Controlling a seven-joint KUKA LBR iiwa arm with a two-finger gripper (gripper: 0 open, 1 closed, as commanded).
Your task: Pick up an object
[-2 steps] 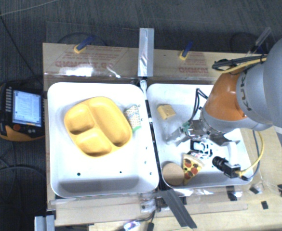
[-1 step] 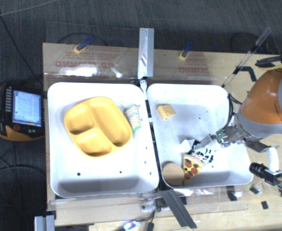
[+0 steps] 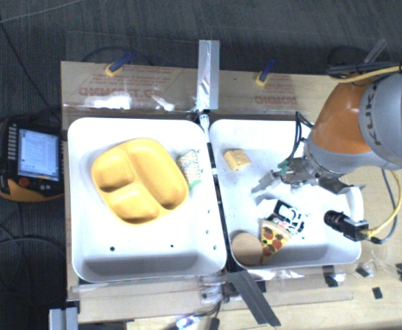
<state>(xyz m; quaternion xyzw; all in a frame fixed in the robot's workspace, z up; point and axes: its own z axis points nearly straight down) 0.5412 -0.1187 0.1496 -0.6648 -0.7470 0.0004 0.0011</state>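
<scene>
My gripper (image 3: 268,182) hangs low over the middle of the right bin (image 3: 255,133), reaching in from the right, with nothing visibly in it. A pale yellow block (image 3: 237,159) lies up and to its left, apart from it. Just below the gripper sits a small black-and-white item (image 3: 288,216). A pizza-slice toy (image 3: 273,240) and a brown round piece (image 3: 245,247) rest by the bin's front wall.
The left bin (image 3: 84,253) holds a yellow divided plate (image 3: 139,179), and a small cream and green item (image 3: 190,166) lies against its right side. A handheld screen unit (image 3: 29,158) sits off the bench at the left.
</scene>
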